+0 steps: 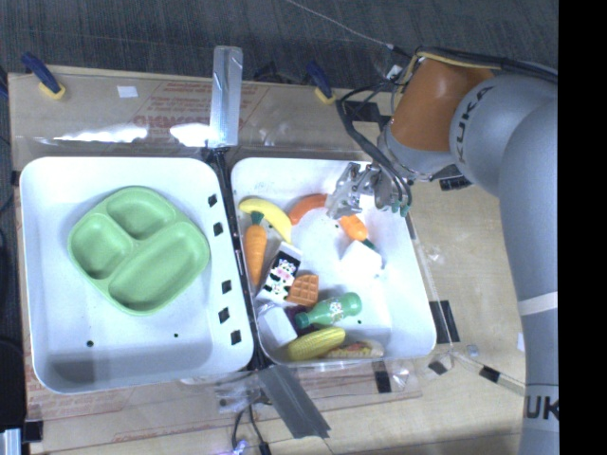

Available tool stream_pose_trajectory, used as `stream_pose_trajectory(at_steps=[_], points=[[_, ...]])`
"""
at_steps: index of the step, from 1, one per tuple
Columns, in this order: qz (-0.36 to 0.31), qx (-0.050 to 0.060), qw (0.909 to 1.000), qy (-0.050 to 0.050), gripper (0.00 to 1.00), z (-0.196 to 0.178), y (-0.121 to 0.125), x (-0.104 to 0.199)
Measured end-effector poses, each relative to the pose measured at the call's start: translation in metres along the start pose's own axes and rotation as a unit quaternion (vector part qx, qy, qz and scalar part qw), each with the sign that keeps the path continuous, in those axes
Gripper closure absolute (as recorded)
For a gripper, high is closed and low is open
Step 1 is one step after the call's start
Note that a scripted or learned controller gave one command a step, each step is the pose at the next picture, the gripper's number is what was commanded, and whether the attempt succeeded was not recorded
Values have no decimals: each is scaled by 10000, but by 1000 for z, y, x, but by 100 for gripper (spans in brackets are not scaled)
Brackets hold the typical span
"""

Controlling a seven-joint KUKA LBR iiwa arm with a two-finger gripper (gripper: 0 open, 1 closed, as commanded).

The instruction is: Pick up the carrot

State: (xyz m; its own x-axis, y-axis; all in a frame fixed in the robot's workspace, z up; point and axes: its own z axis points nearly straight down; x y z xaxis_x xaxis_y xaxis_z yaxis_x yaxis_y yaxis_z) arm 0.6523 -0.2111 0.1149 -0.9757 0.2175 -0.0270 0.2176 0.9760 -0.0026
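A long orange carrot [256, 251] with a green top lies in the right bin [408, 297], against its left wall and just below a yellow banana [266, 215]. A smaller orange piece with a green tip [355, 227] sits directly under my gripper [364, 197], touching or very close to its lower end. The gripper hangs over the upper right part of the right bin, well to the right of the long carrot. The gripper body hides how it meets the small orange piece.
The right bin also holds an orange rounded toy [305, 206], a cow-print carton [279, 275], a waffle piece [303, 290], a green bottle [328, 311], a corn cob [315, 343] and a white block [361, 260]. The left bin [47, 349] holds a green divided plate [140, 247].
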Motion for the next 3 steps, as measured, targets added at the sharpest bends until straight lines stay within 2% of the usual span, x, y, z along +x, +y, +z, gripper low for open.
stream_pose_trajectory(at_steps=[1, 2, 3], points=[[1009, 1, 9948, 135, 100, -39, 5, 43], [1651, 2, 9862, 136, 100, -57, 64, 126], [743, -2, 9972, 123, 100, -106, 80, 76]])
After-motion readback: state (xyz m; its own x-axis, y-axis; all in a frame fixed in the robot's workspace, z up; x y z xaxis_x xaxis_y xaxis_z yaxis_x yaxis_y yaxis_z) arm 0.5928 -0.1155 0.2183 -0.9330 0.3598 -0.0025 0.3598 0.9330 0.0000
